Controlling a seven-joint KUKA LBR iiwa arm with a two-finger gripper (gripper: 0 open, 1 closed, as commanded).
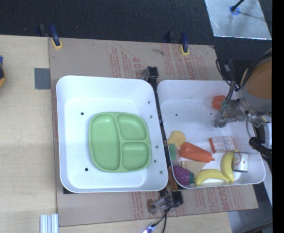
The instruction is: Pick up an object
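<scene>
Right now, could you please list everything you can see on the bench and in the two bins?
Left bin: one, white, left half of the cardboard sheet.
Divided plate: one, pale green, three compartments, middle of the left bin.
Right bin: one, white, beside the left bin.
Carrot: one, orange, right bin centre.
Bananas: two, yellow, right bin's near right corner.
Grapes: one bunch, purple, near left corner.
Small packet: one, red and white, right of the carrot.
Red-orange item: one, far side, next to the gripper.
Clamps: two, blue and yellow, cardboard's far edge.
Gripper: one, grey, low over the right bin.
</scene>
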